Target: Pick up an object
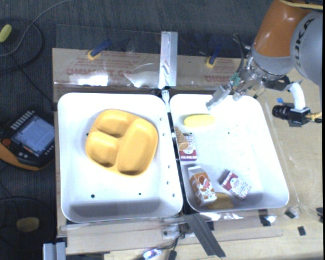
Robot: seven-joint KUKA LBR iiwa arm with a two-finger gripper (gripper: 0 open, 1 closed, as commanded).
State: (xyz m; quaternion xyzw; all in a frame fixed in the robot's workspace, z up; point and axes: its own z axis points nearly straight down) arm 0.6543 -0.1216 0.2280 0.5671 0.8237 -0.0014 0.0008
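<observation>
Wooden tabletop (306,161) w/ two white bins. Fingers (219,97) over right bin's (260,145) far edge, open/shut: can't tell. Pale yellow oval soap-like piece (198,121) just below-left of fingers, not touching.

One fixed camera looks down at a slant from above the bench (292,161) — far enough to take in both bins. The arm (284,28) enters from the right.

Cardboard strip (92,68) print: I see faint red lettering, unreadable.
Small cartons (202,186) print: red-and-white graphics, no words I can read.
</observation>
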